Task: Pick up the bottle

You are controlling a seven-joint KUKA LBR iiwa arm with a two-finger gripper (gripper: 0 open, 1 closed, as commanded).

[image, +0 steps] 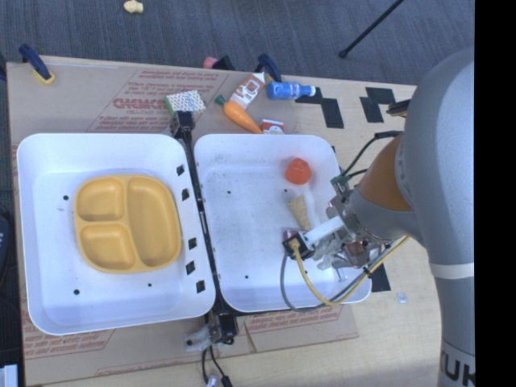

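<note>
A small bottle (298, 190) with a red cap and a pale tan body lies in the right bin (242, 216), near its far right corner, cap pointing away from the camera. My gripper (345, 256) hangs low over the bin's right near corner, just right of and below the bottle's base. The wrist and grey arm cover it from above. Nothing shows between gripper and bottle that tells of contact.
A yellow divided plate (127, 222) fills the left bin (40, 240). Behind the bins on the cardboard lie a blue bottle (289, 91), a white-and-orange bottle (247, 92), a carrot (241, 117), a small red box (272, 125) and a green patterned box (185, 101).
</note>
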